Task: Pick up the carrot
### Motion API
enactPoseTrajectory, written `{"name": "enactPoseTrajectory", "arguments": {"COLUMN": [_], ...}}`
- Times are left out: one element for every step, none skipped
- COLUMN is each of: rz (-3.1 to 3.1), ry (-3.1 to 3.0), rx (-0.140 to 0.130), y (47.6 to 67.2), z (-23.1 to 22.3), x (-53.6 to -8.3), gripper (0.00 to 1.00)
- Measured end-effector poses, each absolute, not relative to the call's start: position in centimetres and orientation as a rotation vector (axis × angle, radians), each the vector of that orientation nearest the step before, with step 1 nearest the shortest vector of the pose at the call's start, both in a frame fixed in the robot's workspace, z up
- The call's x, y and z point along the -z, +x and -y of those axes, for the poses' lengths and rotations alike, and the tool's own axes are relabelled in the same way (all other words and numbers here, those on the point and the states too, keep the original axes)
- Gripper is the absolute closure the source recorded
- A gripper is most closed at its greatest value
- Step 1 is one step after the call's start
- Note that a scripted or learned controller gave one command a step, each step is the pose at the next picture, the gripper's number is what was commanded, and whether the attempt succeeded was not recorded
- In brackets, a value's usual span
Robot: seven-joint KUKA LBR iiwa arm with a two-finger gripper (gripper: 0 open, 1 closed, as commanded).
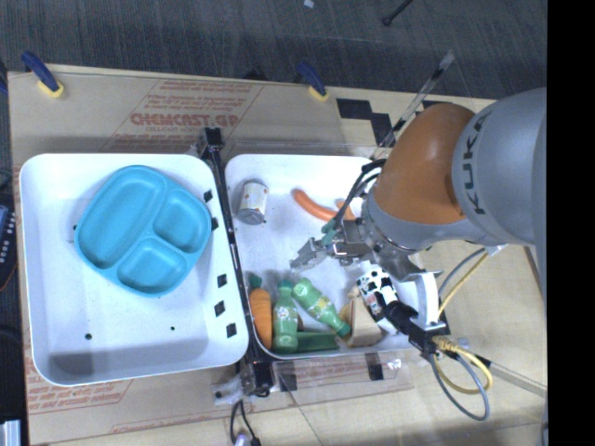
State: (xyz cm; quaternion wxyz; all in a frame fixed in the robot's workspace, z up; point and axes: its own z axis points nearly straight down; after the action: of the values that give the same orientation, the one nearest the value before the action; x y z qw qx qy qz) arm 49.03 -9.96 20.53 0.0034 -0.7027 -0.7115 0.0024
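Nearest, along the front wall of the right bin (279, 167): crowded with a cluster of items. Leftmost in that cluster, tucked into the front-left corner hard by the divider between the 2 bins, lay the carrot (261, 316), fat and orange, untouched by the arm. Just right of it, touching, stood 2 green bottles (311, 303) tilted against each other, then a brown block (364, 328) partly under the wrist hardware.

A little farther back, over the middle of the same bin, hovered the gripper (311, 252), reaching in from the right under the grey arm (502, 175) and its orange band (423, 175). Looked spread apart at the fingers (299, 259), with nothing between them. Sat well apart from the carrot, above and to its right.

Beyond the gripper, near the bin's back half: lay a slim orange-red piece (314, 203), partly hidden by the wrist, and to its left a silver can (251, 201) near the divider.

In the left bin (56, 360), rested a blue divided plate (144, 229), set toward the back.

Farthest, on the rear edge of the printed cardboard (186, 110), were clipped 2 blue clamps (45, 74).
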Motion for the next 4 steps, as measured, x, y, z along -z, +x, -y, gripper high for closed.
{"name": "enactPoseTrajectory", "arguments": {"rz": [2.079, 2.063, 1.757, 1.463], "ry": [-2.346, -2.365, -2.609, -2.775], "rx": [-0.007, -0.003, 0.007, -0.008], "y": [52.6, 47.7, 48.0, 54.5], "z": [9.1, 5.0, 9.2, 9.1], "x": [-9.1, -19.4, -9.9, -12.7], "gripper": [0.00, 0.00, 0.00, 0.00]}}
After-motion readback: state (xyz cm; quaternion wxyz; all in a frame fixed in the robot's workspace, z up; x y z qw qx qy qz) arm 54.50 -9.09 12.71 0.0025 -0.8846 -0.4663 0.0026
